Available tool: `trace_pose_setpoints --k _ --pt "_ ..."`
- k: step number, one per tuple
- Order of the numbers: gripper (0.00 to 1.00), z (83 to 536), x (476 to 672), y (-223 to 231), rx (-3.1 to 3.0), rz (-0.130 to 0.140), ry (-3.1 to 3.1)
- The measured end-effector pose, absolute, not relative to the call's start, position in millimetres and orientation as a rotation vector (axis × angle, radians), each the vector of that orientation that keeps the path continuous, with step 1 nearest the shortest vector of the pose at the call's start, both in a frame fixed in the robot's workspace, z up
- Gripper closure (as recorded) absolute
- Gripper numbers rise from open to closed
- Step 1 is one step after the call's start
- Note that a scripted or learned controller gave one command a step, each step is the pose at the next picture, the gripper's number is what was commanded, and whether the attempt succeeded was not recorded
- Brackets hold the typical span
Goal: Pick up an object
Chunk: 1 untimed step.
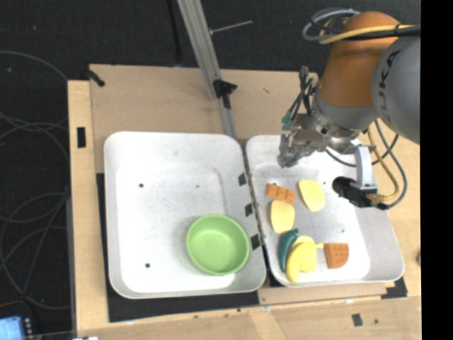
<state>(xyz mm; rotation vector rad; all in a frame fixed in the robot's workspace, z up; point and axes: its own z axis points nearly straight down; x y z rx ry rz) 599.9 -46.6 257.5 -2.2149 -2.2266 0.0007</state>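
In the right bin (375, 250) lie several small things: an orange block (279, 192), a pale yellow piece (311, 195), a second yellow piece (282, 217), a yellow piece over a teal one (301, 256) and an orange wedge (336, 254). My gripper (290, 154) hangs over the far left corner of that bin, above and behind the orange block, with nothing seen between its fingers. The fingers point down and are too dark and small to read.
A green bowl (218, 244) sits at the near right of the left bin (141, 168). A slanted metal post (205, 55) rises behind the bins. A black cable fitting (352, 190) hangs off the wrist over the right bin.
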Motion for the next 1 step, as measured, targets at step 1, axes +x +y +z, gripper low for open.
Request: trace_pose_setpoints --k 1 --pt "1.00 257.2 576.4 1.2 -2.213 -0.002 -2.228"
